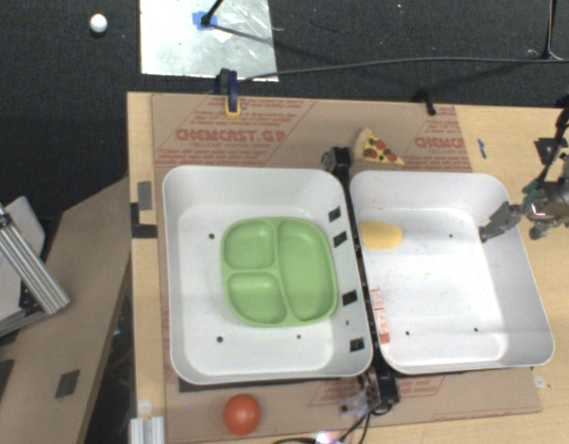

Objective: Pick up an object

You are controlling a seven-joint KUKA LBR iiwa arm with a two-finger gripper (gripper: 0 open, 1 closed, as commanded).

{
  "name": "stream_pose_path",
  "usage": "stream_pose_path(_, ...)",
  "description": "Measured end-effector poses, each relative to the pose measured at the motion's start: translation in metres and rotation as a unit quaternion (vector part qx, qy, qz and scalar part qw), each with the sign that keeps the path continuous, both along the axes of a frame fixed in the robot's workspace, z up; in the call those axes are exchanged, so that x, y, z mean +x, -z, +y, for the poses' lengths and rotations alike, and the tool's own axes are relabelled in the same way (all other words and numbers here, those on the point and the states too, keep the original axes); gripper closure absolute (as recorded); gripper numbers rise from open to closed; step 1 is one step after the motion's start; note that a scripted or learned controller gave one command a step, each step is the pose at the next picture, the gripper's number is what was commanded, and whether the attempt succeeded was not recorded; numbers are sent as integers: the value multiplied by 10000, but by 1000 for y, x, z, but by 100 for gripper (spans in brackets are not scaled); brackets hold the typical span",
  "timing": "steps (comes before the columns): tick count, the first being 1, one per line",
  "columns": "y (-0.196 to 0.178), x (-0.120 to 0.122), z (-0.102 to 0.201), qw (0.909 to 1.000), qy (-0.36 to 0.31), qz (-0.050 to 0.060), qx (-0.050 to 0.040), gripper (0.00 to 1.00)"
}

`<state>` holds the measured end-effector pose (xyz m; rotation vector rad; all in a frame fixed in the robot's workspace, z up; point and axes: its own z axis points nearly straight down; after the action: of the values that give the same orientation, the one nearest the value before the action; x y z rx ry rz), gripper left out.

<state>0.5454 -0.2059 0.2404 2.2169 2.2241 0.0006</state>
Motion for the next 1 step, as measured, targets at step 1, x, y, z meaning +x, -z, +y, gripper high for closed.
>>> stream_pose_path(1,42,-1,2,10000,8,12,5,0)
